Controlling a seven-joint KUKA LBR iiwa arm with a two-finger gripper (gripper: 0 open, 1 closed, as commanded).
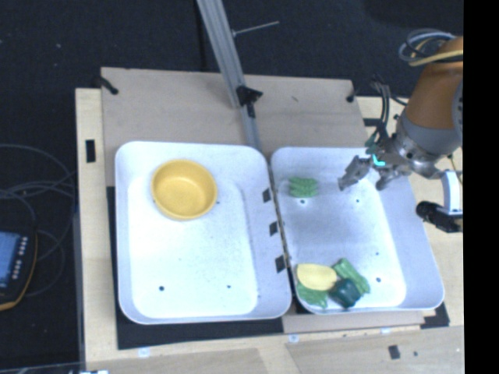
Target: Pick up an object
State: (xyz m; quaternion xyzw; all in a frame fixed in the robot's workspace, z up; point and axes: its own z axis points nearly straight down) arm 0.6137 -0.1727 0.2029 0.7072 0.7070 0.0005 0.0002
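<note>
A small green ridged object [302, 186] lies in the far left part of the right bin [405, 232]. At that bin's near edge sits a cluster: a yellow lemon-like piece [313, 275], a green leafy piece [351, 273] and a dark teal block [345, 293]. My gripper [367, 176] hangs over the bin's far right part, to the right of the ridged object and apart from it. Its two fingers are spread with nothing between them.
The left bin [195, 287] holds a yellow bowl [184, 188] in its far left part. A grey metal post [222, 41] slants up from between the bins at the back. A black divider with clips [277, 228] separates the bins.
</note>
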